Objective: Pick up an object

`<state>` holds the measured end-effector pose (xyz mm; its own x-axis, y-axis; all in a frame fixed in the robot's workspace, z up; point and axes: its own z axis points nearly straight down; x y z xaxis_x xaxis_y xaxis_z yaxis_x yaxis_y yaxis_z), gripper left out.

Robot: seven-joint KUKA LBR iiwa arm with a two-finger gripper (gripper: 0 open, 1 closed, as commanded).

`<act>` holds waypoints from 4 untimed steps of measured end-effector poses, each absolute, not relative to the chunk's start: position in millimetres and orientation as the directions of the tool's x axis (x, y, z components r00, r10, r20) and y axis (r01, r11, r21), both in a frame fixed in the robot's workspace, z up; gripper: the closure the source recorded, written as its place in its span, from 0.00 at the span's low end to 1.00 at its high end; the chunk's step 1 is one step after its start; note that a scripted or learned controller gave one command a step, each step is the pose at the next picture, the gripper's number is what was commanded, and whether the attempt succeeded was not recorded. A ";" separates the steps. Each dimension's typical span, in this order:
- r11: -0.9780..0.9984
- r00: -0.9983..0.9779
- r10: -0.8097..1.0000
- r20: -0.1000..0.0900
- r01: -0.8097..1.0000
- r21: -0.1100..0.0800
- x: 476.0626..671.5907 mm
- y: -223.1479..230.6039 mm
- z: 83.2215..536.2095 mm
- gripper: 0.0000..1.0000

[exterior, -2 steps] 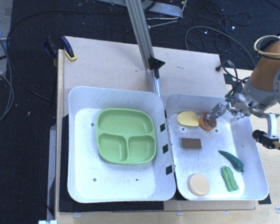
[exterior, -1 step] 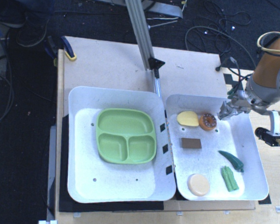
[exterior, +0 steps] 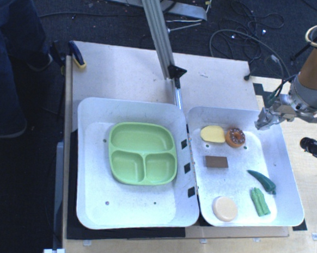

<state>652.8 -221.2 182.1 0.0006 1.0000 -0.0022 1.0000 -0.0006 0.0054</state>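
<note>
The gripper (exterior: 263, 121) hangs over the far right corner of the right bin (exterior: 285, 177), at the end of the grey arm (exterior: 309, 91) with its orange band, which comes in from the right edge of the view; whether it is open or closed cannot be made out at this size, and nothing shows in its grasp. Nearest to it, just to its left and a little toward the camera, lies a brown sprinkled donut (exterior: 235, 137), touching or almost touching a yellow lemon-like piece (exterior: 213, 134) farther left. Nearer the camera than the gripper and to its left sits a flat brown block (exterior: 216, 162). Almost straight toward the camera from it lies a dark teal pepper-shaped piece (exterior: 263, 180), and beyond that a light green ridged stick (exterior: 259, 202), the two apart. A round cream disc (exterior: 225, 208) rests at the near side of the same bin, left of the green stick. Well away to the gripper's left, the left bin (exterior: 91, 145) holds a pale green three-compartment tray (exterior: 143, 152). No writing, brand or label can be read on anything here.
</note>
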 end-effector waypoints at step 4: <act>0.007 -0.007 1.000 0.002 1.000 -0.002 609.7 -101.2 254.8 1.00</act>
